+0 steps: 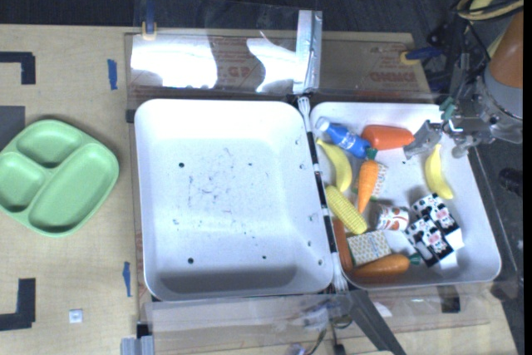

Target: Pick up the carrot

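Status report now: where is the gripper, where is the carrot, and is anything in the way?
Gripper over right bin, holding nothing. Carrot down-left of it, untouched. Corn cob crowds its left side, blue bottle just above.

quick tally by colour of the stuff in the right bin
Yellow: 3, two bananas and a corn cob
Orange: 3, the carrot and two rounded pieces
Blue: 1, a bottle
Black-and-white: 1, a patterned toy
Total: 8; small bits between them are unclear.
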`<state>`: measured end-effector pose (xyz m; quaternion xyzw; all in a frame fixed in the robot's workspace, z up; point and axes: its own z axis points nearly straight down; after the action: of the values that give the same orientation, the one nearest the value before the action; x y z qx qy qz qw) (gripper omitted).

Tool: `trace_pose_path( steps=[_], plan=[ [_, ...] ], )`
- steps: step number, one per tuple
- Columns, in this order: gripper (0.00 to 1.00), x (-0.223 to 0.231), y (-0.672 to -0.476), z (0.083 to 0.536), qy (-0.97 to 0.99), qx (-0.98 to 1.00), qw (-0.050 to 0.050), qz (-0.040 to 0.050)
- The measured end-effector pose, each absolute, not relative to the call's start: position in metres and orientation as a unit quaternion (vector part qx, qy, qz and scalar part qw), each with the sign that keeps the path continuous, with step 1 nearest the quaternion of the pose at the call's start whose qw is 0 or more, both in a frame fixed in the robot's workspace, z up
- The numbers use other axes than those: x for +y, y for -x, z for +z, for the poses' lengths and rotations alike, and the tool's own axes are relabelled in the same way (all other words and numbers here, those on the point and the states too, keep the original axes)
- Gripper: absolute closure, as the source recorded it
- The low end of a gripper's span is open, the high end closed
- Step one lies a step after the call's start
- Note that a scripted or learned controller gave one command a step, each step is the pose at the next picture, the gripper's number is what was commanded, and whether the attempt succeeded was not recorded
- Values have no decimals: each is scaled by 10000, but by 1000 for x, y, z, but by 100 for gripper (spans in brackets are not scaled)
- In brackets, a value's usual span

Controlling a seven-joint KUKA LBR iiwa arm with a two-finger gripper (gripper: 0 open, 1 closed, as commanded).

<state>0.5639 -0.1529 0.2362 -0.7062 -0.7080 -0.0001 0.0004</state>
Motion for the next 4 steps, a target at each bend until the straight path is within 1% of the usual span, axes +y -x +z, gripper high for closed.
trace_pose_path(
  steps=[1,2,3,4],
  plan=[
    [0,-119,-626,143,6313,-7756,-5,-4],
    [0,-115,-600,152,7103,-7039,12,1],
    [0,-102,-600,97,6694,-7429,-9,-7],
    [100,-101,-601,108,6699,-7425,-28,-30]
  ],
)
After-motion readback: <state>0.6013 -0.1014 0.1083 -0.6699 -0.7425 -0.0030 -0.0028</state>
